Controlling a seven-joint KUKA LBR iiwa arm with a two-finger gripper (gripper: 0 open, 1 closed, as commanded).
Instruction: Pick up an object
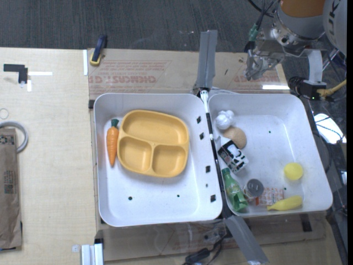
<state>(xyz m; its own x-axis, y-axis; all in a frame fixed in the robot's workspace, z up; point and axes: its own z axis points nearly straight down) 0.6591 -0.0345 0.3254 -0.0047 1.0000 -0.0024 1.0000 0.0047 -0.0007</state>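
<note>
My gripper (258,70) hangs above the bench just behind the right bin (300,112), near its back rim, open, with nothing between its fingers. Along the right bin's left side lie a white crumpled object (224,118), a brown egg-shaped item (236,137), a black-and-white small box (233,156) and a green packet (234,193). A small metal can (253,187), a flat printed sachet (271,194), a yellow banana-shaped toy (287,203) and a yellow ball (293,171) sit toward its front right.
The left bin (105,203) holds a yellow divided plate (154,143) and an orange toy carrot (112,142) at its left. A grey divider post (207,57) rises between the bins. A blue-and-yellow tool (99,50) lies at the back; a brown bag (9,189) at far left.
</note>
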